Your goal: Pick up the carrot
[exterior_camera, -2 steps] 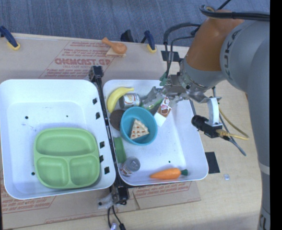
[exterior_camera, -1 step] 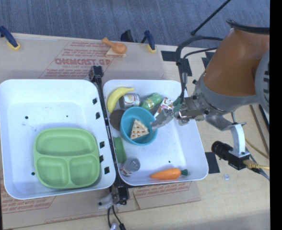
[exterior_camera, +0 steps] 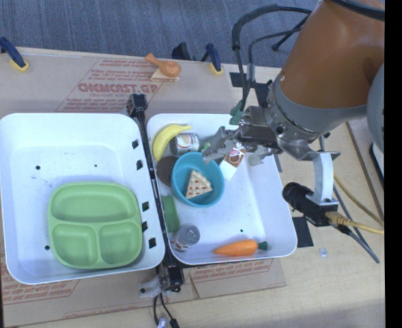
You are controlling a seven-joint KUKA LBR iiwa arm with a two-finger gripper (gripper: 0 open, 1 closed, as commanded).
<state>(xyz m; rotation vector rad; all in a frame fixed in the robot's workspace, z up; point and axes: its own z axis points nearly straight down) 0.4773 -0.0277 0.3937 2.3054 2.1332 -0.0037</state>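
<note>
I see a tan bench top (exterior_camera: pixel 365 251) with a printed cardboard sheet (exterior_camera: pixel 105 87) under 2 white bins. Blue-grey carpet (exterior_camera: pixel 85 12) beyond the far edge. Blue clamps (exterior_camera: pixel 13 53) grip the cardboard's far edge, and a small orange toy (exterior_camera: pixel 163 65) lies on it near the 2nd clamp pair.

Left bin (exterior_camera: pixel 13 149): a green divided plate (exterior_camera: pixel 95 224) in its near half, the far half bare white floor.

Right bin (exterior_camera: pixel 273 210): crowded on its left side. Banana (exterior_camera: pixel 167 139) at the far-left corner, a small can (exterior_camera: pixel 186 142) just beside it, a blue bowl (exterior_camera: pixel 197 178) holding a wedge of toast or pizza, something dark brown tucked at the bowl's left, a green item (exterior_camera: pixel 170 214) along the left wall, and another can (exterior_camera: pixel 185 236) near the front.

Carrot (exterior_camera: pixel 236 249) lies flat along the right bin's near wall, green tip pointing right, toward the near-right corner. Open floor between it and the bowl; the can sits just to its left.

Gripper (exterior_camera: pixel 234 149) is over the bin's far side, above the bowl's far-right rim, well apart from the carrot. Fingers look spread, with a small red-and-white object just at them; I cannot tell if it's pinched.

Cables (exterior_camera: pixel 355 217) run along the bench to the right of the bin.
</note>
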